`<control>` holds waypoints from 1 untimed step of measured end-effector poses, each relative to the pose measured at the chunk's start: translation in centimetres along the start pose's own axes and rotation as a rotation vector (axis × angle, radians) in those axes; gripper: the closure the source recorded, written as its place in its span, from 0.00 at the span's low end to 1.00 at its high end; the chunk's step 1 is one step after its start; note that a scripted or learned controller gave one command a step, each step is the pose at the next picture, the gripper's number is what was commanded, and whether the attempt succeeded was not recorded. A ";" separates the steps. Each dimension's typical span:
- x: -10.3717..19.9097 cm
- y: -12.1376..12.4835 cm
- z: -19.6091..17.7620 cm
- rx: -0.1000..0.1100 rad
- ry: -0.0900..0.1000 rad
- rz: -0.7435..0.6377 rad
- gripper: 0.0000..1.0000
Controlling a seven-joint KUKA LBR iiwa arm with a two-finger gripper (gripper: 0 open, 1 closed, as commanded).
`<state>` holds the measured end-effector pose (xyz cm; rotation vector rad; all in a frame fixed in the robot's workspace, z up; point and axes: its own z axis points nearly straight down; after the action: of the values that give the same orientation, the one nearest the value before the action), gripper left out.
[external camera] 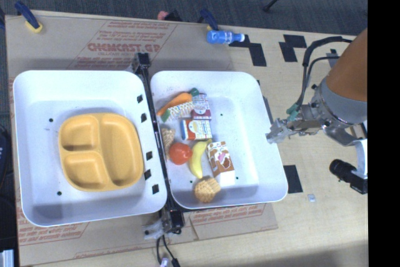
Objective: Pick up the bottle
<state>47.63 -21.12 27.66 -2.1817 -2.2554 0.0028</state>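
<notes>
Several toy foods lie in the right bin (pixel 265 134). Among them is a brown-and-white bottle-like container (pixel 220 162) with a white end, lying at the bin's front right beside a banana (pixel 198 158). My gripper (pixel 275 134) hangs just outside that bin's right rim, above the bench, about a hand's width to the right of the container. It is touching none of the items.
A carrot (pixel 175 103), small cartons (pixel 199 125), a tomato (pixel 180 152) and a corn-like piece (pixel 207 188) crowd the right bin. The left bin (pixel 25 134) holds a yellow divided plate (pixel 100 150). A small blue object (pixel 220 37) lies on the bench behind the bins.
</notes>
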 end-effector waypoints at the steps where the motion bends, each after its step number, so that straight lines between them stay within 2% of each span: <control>1: 0.1 0.0 1.8 0.000 0.001 -0.073 1.00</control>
<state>47.63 -21.06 25.83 -2.0976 -2.3330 0.0020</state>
